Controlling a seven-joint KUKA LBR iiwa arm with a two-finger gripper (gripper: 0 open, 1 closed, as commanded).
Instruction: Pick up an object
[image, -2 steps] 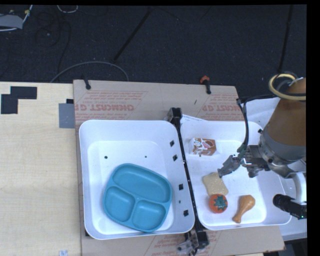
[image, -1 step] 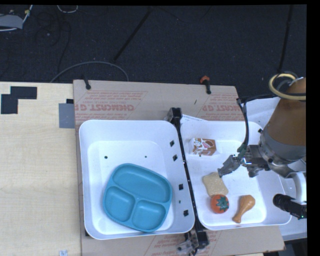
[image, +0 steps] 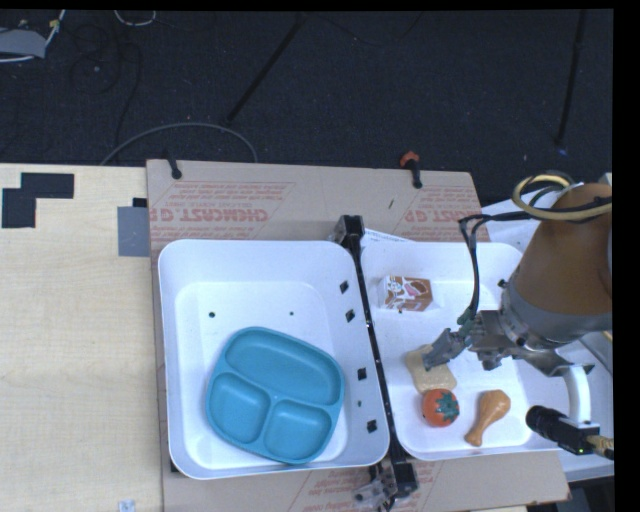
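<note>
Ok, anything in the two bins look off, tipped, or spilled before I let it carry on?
Nothing looks spilled or damaged. The blue divided plate lies flat in the left bin, slightly askew. In the right bin the toast slice, tomato, drumstick and small brown packet lie loose. The gripper sits just above the toast.

Beige bread slice (image: 432, 373) lay flat directly under the gripper (image: 443, 348). Red tomato (image: 440, 407) sat just below it; tan drumstick (image: 486, 414) further right; brown-white packet (image: 408, 292) well above.
</note>
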